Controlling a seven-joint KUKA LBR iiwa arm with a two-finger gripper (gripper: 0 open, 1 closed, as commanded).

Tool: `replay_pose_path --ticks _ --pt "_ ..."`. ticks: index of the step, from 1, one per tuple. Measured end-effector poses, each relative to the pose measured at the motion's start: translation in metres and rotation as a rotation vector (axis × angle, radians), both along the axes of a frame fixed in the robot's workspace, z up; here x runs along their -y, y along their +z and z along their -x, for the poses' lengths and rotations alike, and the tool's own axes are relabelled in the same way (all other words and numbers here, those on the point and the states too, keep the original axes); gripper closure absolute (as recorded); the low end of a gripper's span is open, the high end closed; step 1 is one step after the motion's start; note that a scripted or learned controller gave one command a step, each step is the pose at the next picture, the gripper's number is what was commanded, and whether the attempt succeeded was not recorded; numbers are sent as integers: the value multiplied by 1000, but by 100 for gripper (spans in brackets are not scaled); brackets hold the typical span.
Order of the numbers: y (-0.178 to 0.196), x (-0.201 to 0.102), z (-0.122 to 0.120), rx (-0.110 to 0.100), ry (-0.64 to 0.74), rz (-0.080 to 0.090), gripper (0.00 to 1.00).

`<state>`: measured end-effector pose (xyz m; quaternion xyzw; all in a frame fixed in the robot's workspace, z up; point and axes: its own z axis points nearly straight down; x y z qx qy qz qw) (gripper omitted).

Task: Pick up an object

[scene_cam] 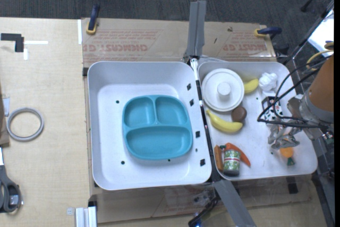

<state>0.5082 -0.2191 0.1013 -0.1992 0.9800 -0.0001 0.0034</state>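
The right bin (255,170) holds a white lid-like dish (223,89), two bananas (225,123) (251,84), a brown round item (239,114), a small green-labelled can (231,162) lying over orange carrot pieces (242,156), and a crumpled white item (268,81). My gripper (281,141) reaches down at the bin's right side, just above a small orange object (287,152). Cables and the wrist hide the fingertips.
The left bin (101,130) carries a teal divided plate (157,127). A roll of tape (23,124) and scissors (9,194) lie on the bench at the left. Cardboard (138,40) and yellow clamps (92,23) sit behind the bins.
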Motion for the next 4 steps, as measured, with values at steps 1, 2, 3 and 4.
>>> replay_pose_path --ticks 1,2,3,4 --pt "0 0 0 0 0 0 0" --pt "-9 1 9 -4 18 -1 0" --pt "0 0 7 0 18 -1 100" --pt "0 0 7 0 18 -1 0"
